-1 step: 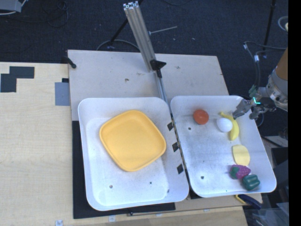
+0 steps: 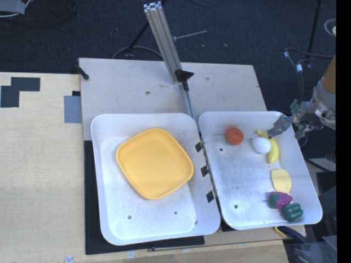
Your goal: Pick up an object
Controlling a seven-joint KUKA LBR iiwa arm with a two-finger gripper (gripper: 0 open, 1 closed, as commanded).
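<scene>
Grey arm (image 2: 323,100) slants low, jaws seemingly just above the white egg (image 2: 261,144).

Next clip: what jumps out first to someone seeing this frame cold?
The big yellow plate lying in the left bin grabs the eye first. Then the right bin, where small toys cluster along its far-right side: a red ball, a white egg beside a banana, and purple grapes at the lower corner. The hand reaches in from the right, just above the egg.

The bench (image 2: 137,86) bears two white bins side by side. The left bin (image 2: 104,147) touches the right bin (image 2: 241,215).
</scene>
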